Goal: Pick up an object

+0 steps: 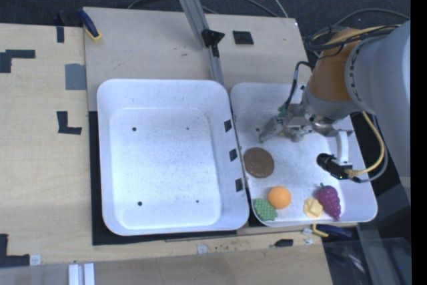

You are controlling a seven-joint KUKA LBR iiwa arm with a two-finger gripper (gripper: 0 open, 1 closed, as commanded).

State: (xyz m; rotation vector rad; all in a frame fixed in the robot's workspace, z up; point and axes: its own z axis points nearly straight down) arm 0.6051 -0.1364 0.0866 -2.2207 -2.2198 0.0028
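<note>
Gripper [283,129] low over upper part of right bin [360,207], right of frame centre; fingers' state impossible to tell. Candidate objects grouped toward lower frame: brown disc [258,162] just below gripper, orange ball [279,197], green piece [265,210], yellow piece [312,208], purple grapes [329,201]. Left bin [167,90] alongside on worktop [40,110]. Likely risks: closure on bare bin floor; flat disc slipping free.

Open floor of left bin [167,163]; toys [279,197] crowding right bin's [250,93] front
</note>
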